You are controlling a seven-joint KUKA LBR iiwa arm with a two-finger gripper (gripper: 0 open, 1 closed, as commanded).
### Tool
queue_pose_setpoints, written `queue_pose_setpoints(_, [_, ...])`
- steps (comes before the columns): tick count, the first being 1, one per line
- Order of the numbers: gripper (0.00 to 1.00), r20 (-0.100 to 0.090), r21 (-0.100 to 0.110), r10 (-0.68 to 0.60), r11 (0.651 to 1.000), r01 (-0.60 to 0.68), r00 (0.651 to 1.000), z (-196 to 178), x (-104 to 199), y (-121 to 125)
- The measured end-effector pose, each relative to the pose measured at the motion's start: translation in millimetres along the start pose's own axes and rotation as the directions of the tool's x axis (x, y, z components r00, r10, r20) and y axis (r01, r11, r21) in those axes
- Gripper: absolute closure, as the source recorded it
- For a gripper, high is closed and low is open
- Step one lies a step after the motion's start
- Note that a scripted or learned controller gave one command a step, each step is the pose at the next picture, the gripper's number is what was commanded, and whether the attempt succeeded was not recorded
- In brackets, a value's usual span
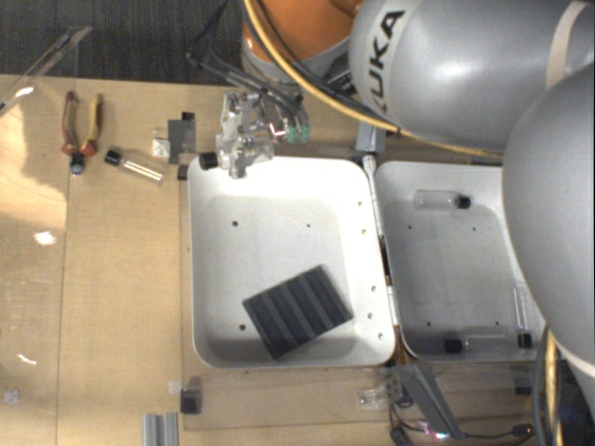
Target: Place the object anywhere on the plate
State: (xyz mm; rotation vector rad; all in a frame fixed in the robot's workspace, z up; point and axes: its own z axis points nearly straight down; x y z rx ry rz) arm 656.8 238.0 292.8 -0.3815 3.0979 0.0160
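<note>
Wooden bench point(112, 277) w/ two white bins. Dark ribbed rectangular plate point(297, 311) lies lower centre in left bin point(279, 203). Gripper point(244, 147) hovers upper centre over bin's top edge; finger state can't tell, no object seen gripped. Placing apparently not done yet.

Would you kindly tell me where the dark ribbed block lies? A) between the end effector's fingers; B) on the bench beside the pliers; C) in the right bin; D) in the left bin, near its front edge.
D: the dark ribbed block lies tilted on the left bin's floor near the front wall.
</note>
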Motion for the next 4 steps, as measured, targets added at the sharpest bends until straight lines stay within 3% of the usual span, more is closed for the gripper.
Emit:
queue_pose_setpoints(1, [1.0,-0.014,0.006,0.074,0.997,-0.074,0.997,53,-10,-6])
queue_pose_setpoints(2, [1.0,-0.011,0.0,-0.322,0.947,0.322,0.947,15,-11,-5])
queue_pose_setpoints(4, [1.0,0.01,-0.003,-0.319,0.948,0.319,0.948,-11,-15,-2])
